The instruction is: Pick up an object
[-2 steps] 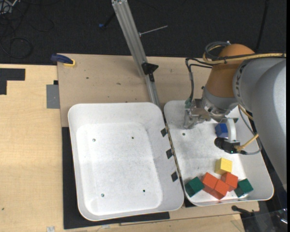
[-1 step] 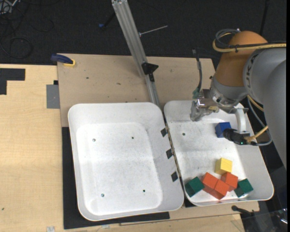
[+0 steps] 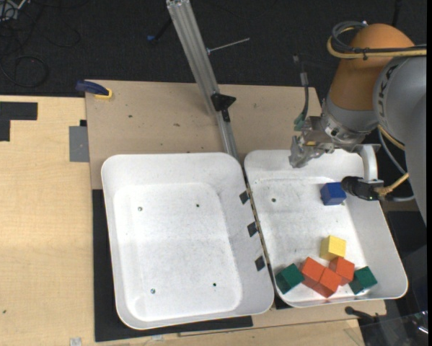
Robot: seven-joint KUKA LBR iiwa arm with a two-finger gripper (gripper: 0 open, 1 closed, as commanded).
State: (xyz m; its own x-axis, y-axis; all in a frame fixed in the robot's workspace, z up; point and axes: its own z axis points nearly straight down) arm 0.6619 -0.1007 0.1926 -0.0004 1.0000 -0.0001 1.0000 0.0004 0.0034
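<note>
Here, left to right:
Left bin: white, sits on the tabletop.
Right bin: holds green block, orange blocks, yellow block, blue block.
Tool: above the right bin's far edge, carrying nothing.

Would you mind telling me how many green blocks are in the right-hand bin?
2. One green block lies at the left end of the cluster near the bin's front edge; the other green block lies at its right end. The orange blocks between them could hide more.
</note>
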